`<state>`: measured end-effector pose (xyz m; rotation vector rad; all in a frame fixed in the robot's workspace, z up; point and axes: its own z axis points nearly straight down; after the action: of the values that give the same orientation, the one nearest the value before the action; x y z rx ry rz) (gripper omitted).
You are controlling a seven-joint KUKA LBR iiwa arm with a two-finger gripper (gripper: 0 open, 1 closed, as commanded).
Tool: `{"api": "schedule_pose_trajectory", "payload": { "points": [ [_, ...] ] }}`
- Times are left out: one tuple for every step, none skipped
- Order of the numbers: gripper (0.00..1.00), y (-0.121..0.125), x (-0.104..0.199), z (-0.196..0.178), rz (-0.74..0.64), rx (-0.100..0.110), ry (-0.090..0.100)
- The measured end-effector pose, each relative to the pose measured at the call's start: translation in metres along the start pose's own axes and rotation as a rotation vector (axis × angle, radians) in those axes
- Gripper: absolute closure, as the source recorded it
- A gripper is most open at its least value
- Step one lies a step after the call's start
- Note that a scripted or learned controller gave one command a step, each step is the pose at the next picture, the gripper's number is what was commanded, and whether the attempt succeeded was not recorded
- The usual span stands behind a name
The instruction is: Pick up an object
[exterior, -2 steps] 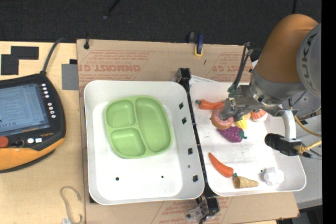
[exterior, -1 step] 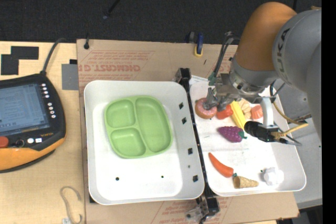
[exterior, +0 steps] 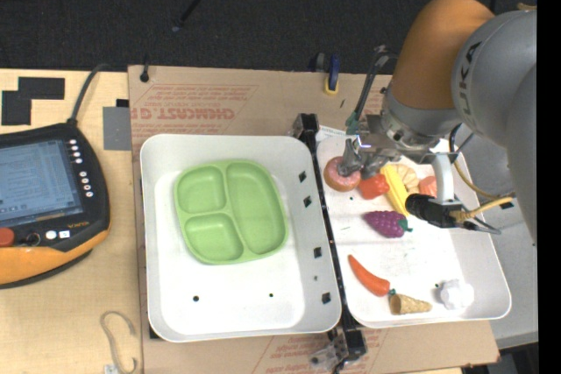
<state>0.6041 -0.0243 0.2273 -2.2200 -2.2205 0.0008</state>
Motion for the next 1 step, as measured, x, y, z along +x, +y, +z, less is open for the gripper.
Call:
{"api": "schedule_pose_trajectory", "payload": {
  "points": [
    [1.0,-0.0136,-0.0103,-0.0039,0.001,0.002,-0.001]
  ]
}}
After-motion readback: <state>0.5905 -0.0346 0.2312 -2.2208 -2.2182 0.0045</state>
